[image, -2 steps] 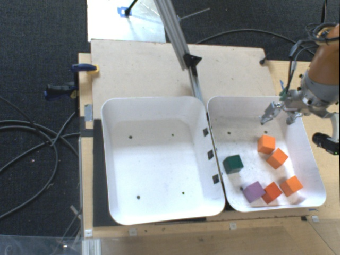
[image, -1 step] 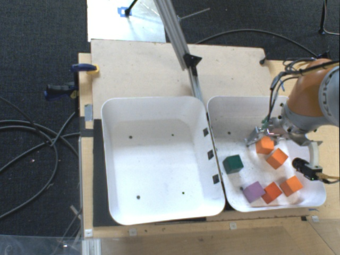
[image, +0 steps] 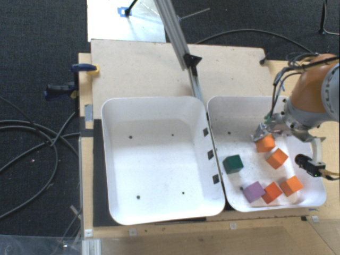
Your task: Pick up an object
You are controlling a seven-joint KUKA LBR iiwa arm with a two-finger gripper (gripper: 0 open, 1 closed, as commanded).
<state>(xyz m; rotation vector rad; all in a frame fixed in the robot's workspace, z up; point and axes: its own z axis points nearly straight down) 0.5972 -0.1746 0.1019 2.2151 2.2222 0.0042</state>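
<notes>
Camera view, gripper touching tilted orange block, grip state unclear, long axis indiscernible

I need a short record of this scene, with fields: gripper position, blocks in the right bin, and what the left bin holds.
gripper: low in the right bin, at an orange block; grasp not clear
other orange blocks: three
green block: near the divider
purple block: touching an orange block
left bin: no blocks seen
</notes>
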